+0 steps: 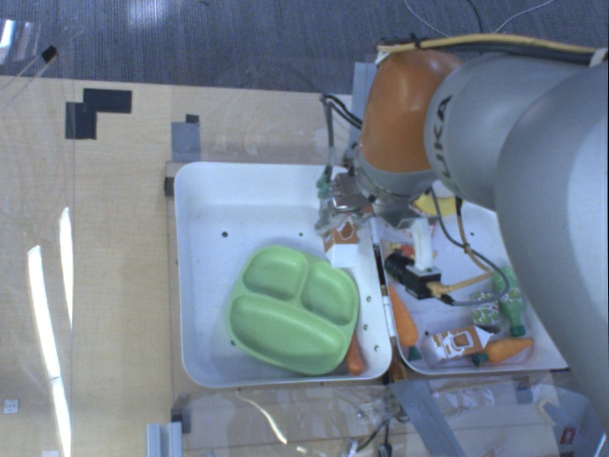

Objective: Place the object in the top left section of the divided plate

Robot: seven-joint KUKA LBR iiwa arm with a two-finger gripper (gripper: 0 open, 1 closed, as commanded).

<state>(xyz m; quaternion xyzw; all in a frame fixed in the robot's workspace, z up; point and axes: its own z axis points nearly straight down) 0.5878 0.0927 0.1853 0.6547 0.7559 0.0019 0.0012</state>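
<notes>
A green divided plate (293, 309) lies in the left white bin (205, 255), tilted, with two small sections on its far side and one large section near the front. My gripper (343, 219) hangs just beyond the plate's far right corner, by the wall between the bins. A small brown and white carton (342, 246) sits between its fingers, so it is shut on it. The carton is above the bin floor next to the plate's top right section, right of the top left section (276, 272).
An orange carrot (354, 358) lies against the plate's near right edge. The right bin (542, 355) holds another carrot (404, 320), a second small carton (455, 343), a third carrot (509, 348), green produce (509, 298) and a yellow item (438, 203). The arm covers much of that bin.
</notes>
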